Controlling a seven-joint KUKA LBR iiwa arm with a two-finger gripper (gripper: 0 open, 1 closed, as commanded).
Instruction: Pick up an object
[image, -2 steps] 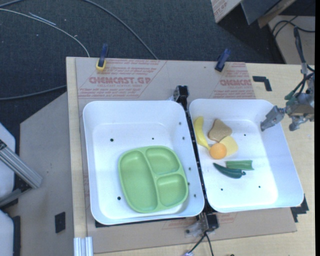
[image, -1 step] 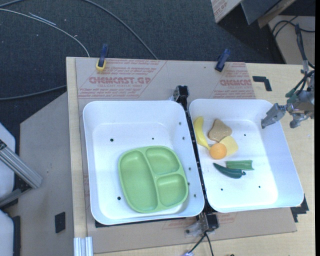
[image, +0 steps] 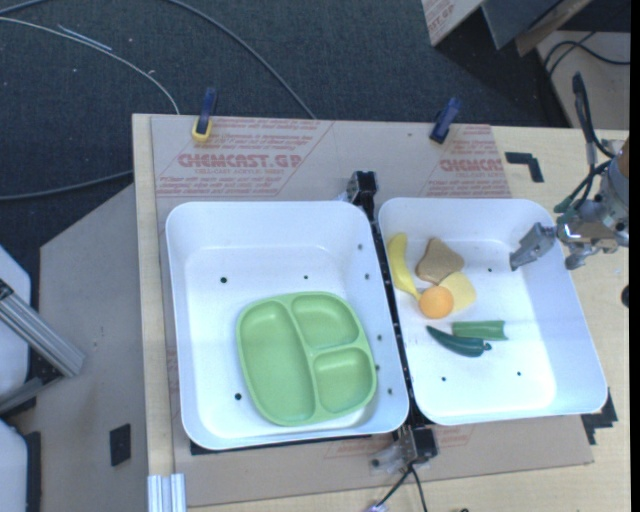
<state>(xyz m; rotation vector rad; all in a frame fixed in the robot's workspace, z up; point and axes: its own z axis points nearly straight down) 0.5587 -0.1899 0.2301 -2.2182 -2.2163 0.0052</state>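
Note:
The right bin holds a yellow banana, a brown wedge, an orange ball lying against a pale yellow piece, and two green pepper-like pieces. My gripper hovers over the right bin's far right part, to the right of the brown wedge and apart from every object. Its fingers are spread open with nothing between them.
A green divided plate lies in the left bin. Between the bins runs a black divider with a clamp. Blue clips sit on the board's far edge. Bare bin floor lies under and in front of the gripper.

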